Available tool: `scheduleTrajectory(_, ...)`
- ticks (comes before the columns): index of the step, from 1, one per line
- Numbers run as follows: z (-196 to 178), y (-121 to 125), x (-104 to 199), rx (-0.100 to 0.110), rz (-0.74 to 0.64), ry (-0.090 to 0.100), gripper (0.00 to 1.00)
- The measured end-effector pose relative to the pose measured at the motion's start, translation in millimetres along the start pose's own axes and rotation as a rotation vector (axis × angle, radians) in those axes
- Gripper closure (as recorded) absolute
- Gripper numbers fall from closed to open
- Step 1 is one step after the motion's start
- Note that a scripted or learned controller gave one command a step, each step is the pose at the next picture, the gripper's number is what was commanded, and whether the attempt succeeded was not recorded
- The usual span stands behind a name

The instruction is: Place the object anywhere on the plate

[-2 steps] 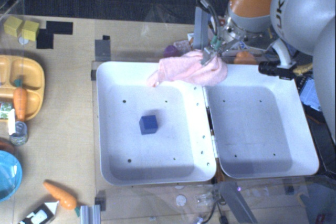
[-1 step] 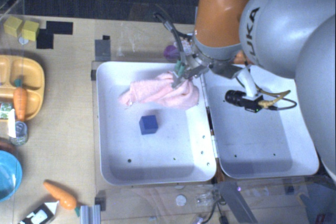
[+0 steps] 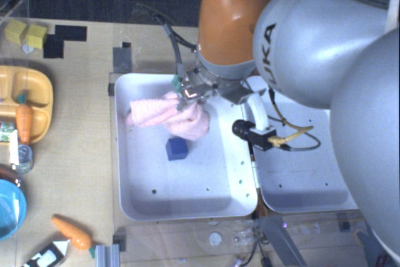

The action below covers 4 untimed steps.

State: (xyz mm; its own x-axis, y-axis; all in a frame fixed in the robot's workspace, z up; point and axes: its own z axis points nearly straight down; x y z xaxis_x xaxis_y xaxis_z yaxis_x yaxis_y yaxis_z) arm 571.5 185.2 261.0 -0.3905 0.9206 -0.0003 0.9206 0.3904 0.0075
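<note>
The grey arm (image 3: 325,53) is covering most of the right bin (image 3: 306,197); below the gripper (image 3: 190,94), the pink cloth (image 3: 169,115) is hiding the fingertips

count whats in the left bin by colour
pink: 1, the cloth
blue: 1, the cube
total: 2 in the left bin

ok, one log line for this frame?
arm: over left bin | hand: at pink cloth | blue block: loose in bin | plate: unseen | placed: no
</note>
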Motion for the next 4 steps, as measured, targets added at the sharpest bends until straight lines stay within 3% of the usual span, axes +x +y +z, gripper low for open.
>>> scheduleTrajectory(1, -6, 1, -90, 0.000, -0.044, -0.002, 1.00)
scheduleTrajectory(2, 37, 35, -42, 0.005, 0.034, 0.000, 1.00)
scheduleTrajectory(3, -12, 40, -157, 0.001, 0.176, -0.003, 1.00)
scheduleTrajectory(4, 13, 71, -22, 0.005, 0.356, 0.000, 1.00)
